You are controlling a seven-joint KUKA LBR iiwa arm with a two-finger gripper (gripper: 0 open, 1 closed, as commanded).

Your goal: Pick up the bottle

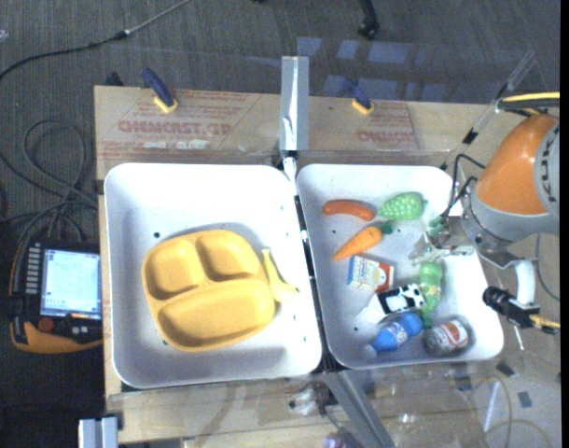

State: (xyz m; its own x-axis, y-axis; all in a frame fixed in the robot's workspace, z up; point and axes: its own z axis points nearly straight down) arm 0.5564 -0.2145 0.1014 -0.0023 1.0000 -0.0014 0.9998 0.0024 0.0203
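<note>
On the bench (pixel 201 129), two shallow white bins sit side by side. Seen from above, the left bin (pixel 126 278) carries a yellow divided tray (pixel 208 287) that fills much of its floor, with a small yellow piece (pixel 277 278) lying just beside the tray's right edge.

Across the divider, the right bin (pixel 312 250) is crowded. At its far end lie a red sausage (pixel 348 210) and a green bumpy toy (pixel 403 205), with an orange carrot (pixel 358 242) just nearer than them. A small white carton (pixel 369 273) with red and blue print rests near the middle. A black-and-white toy (pixel 401 298) lies beside a pale green object (pixel 431 283).

The bottle (pixel 394 333), blue with a white neck end pointing left, lies on its side at the near end of the right bin, touching the black-and-white toy and just left of a grey can (pixel 446 336).

From the right, the arm (pixel 518 180) with its orange band hangs over the bin's right rim. The claw (pixel 437 236) sits low at the far right of the bin, well apart from the bottle; whether it is released or clenched I cannot tell.
</note>
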